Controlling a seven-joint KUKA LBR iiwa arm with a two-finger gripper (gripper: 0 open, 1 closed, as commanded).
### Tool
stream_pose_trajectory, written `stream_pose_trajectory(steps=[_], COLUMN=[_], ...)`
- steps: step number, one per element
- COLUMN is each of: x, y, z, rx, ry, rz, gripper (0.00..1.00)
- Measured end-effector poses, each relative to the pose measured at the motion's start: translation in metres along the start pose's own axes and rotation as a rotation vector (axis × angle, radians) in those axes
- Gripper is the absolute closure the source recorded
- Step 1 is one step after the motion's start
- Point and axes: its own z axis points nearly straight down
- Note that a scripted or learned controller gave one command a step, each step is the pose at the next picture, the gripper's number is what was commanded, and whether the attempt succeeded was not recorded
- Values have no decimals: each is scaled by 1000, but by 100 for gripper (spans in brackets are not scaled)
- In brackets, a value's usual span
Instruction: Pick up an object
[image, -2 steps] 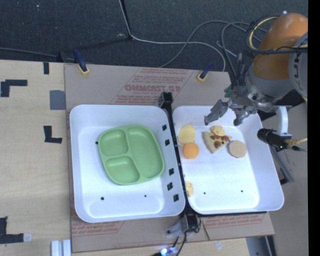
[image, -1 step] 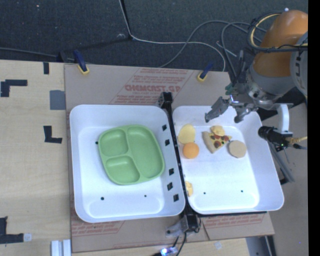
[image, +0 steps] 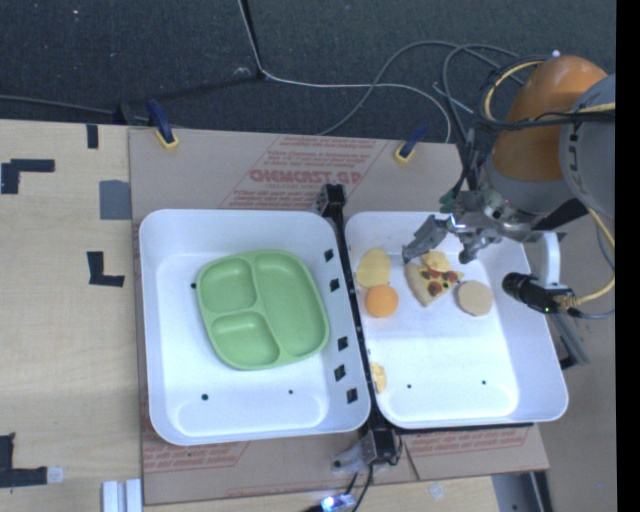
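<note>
Bench: we see two shallow white bins side by side on a cardboard sheet (image: 300, 165).
Left bin (image: 165, 300): holds a green divided plate (image: 262, 308), lying flat.
Right bin (image: 500, 380): holds small toy foods, grouped in its far half.
Arm (image: 560, 110): reaches in from the right, wrist over the far right bin.
Gripper (image: 447, 237): fingers spread wide apart, nothing between them; it hangs just above the pizza slice (image: 434, 279).
Pizza slice: we judge this the likely target; flat, light, stiff plastic, probably slick. Best pinched across its narrow width.
Neighbours: beige disc (image: 475, 298) just right of it, orange ball (image: 381, 301) and yellow piece (image: 374, 267) to its left.
Risk: we expect a low, flat piece to slip out.
</note>
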Motion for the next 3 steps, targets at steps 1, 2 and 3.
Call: stream_pose_trajectory(steps=[1, 2, 3], x=[-6, -12, -10], y=[5, -3, -1], z=[60, 109, 96], rx=[1, 0, -3], ry=[0, 0, 1], rz=[0, 0, -3], gripper=[0, 0, 100])
